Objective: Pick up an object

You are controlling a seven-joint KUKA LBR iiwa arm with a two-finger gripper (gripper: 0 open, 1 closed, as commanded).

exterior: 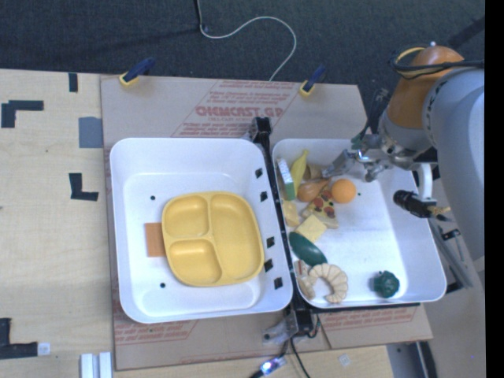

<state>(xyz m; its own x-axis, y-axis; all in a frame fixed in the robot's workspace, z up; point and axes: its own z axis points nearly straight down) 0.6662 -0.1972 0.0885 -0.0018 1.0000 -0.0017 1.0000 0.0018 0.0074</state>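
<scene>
The right bin (409, 250) holds a pile of toy food along its left side. In it I see an orange ball (343, 190), a yellow banana piece (299, 166), a pizza slice (321, 205), a yellow cheese wedge (311, 228), a dark green pepper (307, 250) and a pale shrimp (325, 280). A dark green broccoli head (386, 283) lies alone at the bin's front right. My gripper (361, 159) hangs over the back of this bin, just behind and to the right of the orange ball. Nothing shows in its grasp.
The left bin (134, 179) holds a yellow divided plate (213, 237) with a brown card (154, 239) tucked under its left edge. Black clips on the divider (272, 211) join the two bins. The grey arm (457, 132) covers the right bin's far right rim.
</scene>
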